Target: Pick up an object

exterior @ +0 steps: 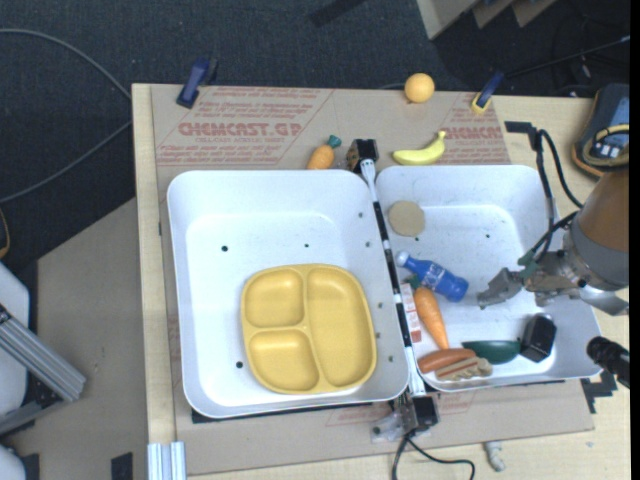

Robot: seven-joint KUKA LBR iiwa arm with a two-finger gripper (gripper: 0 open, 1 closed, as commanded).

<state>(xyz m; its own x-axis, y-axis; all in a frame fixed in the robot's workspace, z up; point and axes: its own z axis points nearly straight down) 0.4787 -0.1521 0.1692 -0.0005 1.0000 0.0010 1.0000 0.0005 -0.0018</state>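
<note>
1. Hot dog (455, 363) lies at the near edge of the right bin (480, 193), beside a carrot (430, 315), a blue bottle (436, 276) and a dark green item (494, 349).
2. Reaching in from the right, the gripper (500, 290) hangs over that bin, near the bottle, with nothing visibly held; whether it is open or closed cannot be told.
3. Approach appears to be the step in hand; the next move likely calls for centring over one item, probably the bottle or the green piece, then descending squarely.
4. Left bin (200, 218) carries a yellow divided plate (308, 326); a banana (420, 150) and an orange ball (420, 88) sit on the cardboard-topped bench (250, 128), with dark floor (100, 28) beyond.
</note>
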